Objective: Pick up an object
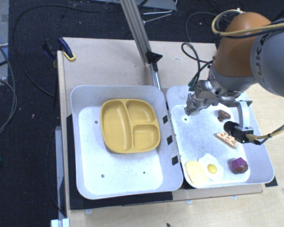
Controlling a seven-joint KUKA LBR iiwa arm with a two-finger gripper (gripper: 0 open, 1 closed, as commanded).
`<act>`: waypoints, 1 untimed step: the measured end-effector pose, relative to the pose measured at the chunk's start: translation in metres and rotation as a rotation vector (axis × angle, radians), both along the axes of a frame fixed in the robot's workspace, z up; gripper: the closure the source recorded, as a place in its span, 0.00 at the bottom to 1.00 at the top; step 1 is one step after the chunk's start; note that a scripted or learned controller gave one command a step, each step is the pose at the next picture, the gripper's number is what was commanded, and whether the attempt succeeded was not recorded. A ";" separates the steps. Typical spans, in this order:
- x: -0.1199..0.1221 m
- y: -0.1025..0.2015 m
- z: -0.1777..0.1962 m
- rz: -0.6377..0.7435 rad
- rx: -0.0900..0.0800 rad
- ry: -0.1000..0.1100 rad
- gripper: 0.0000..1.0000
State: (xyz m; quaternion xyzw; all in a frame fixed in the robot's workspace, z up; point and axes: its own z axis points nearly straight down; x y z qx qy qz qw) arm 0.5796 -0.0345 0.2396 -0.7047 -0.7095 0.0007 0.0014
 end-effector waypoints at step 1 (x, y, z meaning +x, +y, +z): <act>-0.015 0.049 0.007 0.001 0.001 -0.001 1.00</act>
